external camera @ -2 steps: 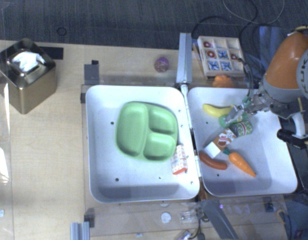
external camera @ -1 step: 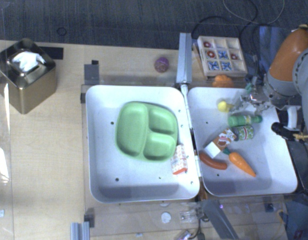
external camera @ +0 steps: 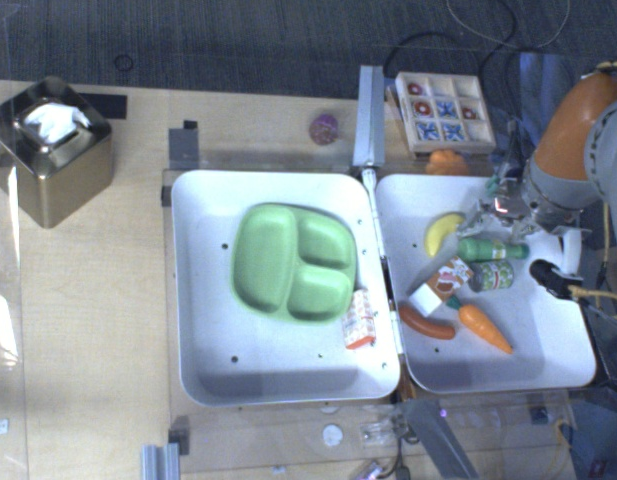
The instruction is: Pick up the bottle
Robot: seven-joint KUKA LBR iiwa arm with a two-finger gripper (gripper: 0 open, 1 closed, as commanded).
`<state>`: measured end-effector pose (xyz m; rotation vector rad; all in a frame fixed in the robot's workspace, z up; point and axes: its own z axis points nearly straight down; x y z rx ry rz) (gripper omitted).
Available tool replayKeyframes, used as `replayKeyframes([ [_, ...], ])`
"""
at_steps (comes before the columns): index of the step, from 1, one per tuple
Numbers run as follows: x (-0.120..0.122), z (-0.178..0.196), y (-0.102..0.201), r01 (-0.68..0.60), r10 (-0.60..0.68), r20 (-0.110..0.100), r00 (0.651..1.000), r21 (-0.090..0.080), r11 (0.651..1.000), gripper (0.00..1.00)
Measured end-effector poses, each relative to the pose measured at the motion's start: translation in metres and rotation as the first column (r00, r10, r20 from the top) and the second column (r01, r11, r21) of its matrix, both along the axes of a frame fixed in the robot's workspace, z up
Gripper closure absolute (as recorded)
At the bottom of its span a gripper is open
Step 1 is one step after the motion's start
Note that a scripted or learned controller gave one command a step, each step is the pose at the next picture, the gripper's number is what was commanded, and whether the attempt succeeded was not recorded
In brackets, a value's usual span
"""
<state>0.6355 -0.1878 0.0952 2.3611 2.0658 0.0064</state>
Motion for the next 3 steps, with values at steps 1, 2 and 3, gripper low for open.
replayKeyframes([
  [1, -0.038, -0.007, -0.007, -0.208, 0.208, 0.002, 0.978, -0.003, 0.978, 0.00],
  [2, -0.073, -0.006, 0.011, -0.193, 0.193, 0.004, 0.981, -0.003, 0.981, 0.00],
  [3, -0.112, -0.005, 0.036, -0.326, 0.326, 0.008, 0.945, -0.008, 0.945, 0.00],
])
